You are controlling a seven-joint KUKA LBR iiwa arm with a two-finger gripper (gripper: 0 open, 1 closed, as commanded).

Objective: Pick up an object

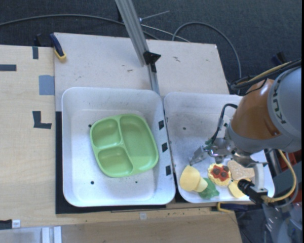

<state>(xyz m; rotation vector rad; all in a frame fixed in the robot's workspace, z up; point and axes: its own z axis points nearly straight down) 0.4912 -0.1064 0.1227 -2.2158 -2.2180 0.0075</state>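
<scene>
- The gripper hung low in the right bin, fingers apart, gripping nothing.
- Toy food lay just beside it: a yellow piece and a red-topped piece.
- Judged step: the approach; next, lowering over one piece and closing.

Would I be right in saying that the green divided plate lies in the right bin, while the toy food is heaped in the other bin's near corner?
Not quite: the camera view shows the green divided plate in the left bin. The toy food is heaped in the right bin, at its near corner.
</scene>
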